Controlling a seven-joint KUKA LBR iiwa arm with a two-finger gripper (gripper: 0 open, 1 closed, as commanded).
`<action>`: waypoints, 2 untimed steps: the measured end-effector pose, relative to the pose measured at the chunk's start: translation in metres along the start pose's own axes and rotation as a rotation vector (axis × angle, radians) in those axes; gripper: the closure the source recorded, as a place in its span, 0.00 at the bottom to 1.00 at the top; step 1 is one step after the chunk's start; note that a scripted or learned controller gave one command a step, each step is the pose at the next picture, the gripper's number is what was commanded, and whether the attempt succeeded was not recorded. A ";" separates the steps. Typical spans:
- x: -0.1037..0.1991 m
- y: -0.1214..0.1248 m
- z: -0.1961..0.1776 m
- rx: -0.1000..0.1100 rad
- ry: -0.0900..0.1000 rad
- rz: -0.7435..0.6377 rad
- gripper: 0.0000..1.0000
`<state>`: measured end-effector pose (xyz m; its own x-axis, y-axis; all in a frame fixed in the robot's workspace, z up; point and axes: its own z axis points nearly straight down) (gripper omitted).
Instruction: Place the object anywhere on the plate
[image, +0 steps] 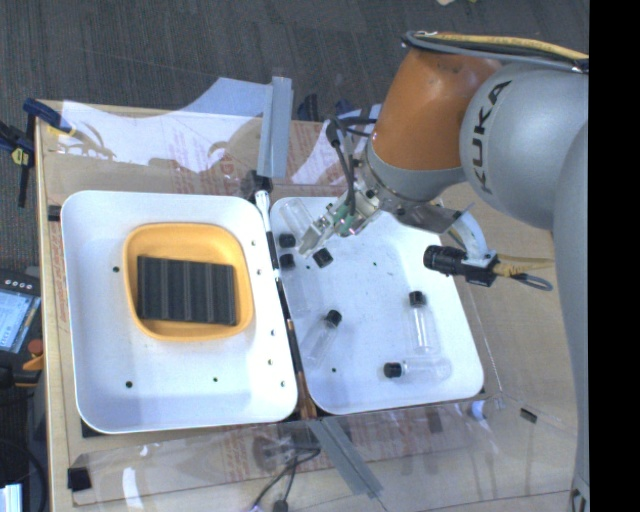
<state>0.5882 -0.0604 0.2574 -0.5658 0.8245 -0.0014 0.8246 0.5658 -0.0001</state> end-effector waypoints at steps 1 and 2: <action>0.014 0.007 0.067 0.005 0.005 -0.088 1.00; 0.014 0.008 0.067 0.004 0.004 -0.088 0.00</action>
<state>0.5863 -0.0444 0.1904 -0.6357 0.7719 0.0030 0.7719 0.6357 -0.0045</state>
